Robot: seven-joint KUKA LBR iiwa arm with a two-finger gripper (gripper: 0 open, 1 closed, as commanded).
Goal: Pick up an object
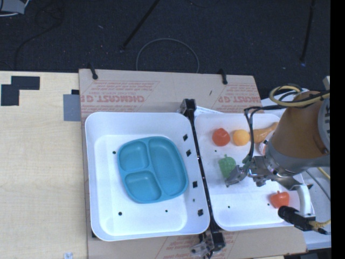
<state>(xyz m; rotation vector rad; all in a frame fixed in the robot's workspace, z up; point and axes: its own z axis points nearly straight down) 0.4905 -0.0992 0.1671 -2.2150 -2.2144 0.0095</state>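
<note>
Hanging low over the right bin (232, 220), the end effector (235, 176) sits at the green object (227, 164), likely the pick target; contact unclear, and whether it is open or closed cannot be told. Loose pieces lie scattered for picking. Count: one green, touching or just beside the end effector; one red (220, 137) and one orange (240, 137) just beyond; another red (279, 199) behind, near the wrist. One blue divided plate (152, 169) in the left bin (102, 215), well apart.
</note>
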